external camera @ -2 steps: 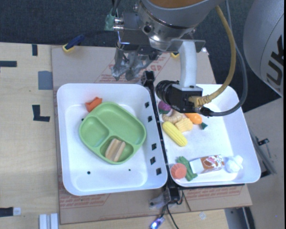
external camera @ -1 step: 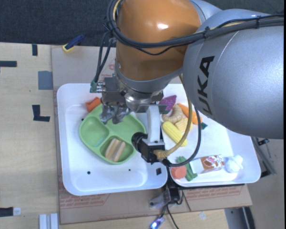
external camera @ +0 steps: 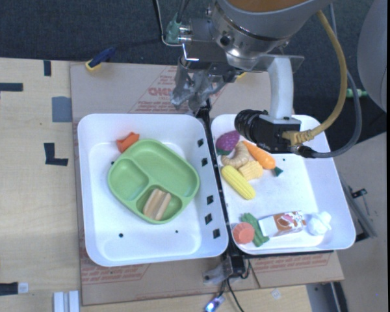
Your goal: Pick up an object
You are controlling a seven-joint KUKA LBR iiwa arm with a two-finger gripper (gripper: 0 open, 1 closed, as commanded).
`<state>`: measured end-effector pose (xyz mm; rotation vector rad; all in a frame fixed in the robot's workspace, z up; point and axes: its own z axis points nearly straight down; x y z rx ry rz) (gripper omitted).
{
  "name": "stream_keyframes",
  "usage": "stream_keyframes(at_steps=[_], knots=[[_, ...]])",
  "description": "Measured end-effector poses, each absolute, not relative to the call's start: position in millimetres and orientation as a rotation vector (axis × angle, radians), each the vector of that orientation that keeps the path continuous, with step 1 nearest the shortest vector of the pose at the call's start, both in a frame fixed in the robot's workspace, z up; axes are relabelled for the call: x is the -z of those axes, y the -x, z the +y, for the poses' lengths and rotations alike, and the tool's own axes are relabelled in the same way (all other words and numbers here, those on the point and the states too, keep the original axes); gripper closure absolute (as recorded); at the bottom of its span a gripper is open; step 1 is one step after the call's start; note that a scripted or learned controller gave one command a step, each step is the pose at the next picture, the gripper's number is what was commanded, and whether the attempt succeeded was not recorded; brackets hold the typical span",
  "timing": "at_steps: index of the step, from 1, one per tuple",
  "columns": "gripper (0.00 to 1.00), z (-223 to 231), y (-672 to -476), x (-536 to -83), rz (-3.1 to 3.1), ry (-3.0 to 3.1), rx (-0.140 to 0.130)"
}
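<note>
Your gripper (external camera: 194, 95) sits above the far rim where the two bins meet, hanging off the grey arm (external camera: 260, 18) that comes in from the top right. From this angle you can't tell how the tool is set, the metal parts blur together, and nothing shows in it. Left bin (external camera: 97, 239) has a green divided plate (external camera: 153, 179) with a tan bread-like piece (external camera: 157, 203) in its near compartment; an orange piece (external camera: 127, 140) pokes out from behind the plate's far left edge. Right bin (external camera: 325, 194): toy food clustered at the far left corner, a purple piece (external camera: 227, 141), a carrot (external camera: 259, 155), yellow corn (external camera: 238, 182) just beside each other, maybe touching. Near edge has a tube (external camera: 287, 223) lying flat with a white cap, and a red-and-green piece (external camera: 246, 231) at its left end. All objects lie in the bins, well below the gripper
</note>
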<state>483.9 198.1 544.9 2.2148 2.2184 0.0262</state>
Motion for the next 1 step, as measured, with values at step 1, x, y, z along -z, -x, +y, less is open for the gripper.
stream_keyframes(at_steps=[1], knots=[[1.00, 235.2, -482.8, -458.5, 2.229, -2.218, 0.014]])
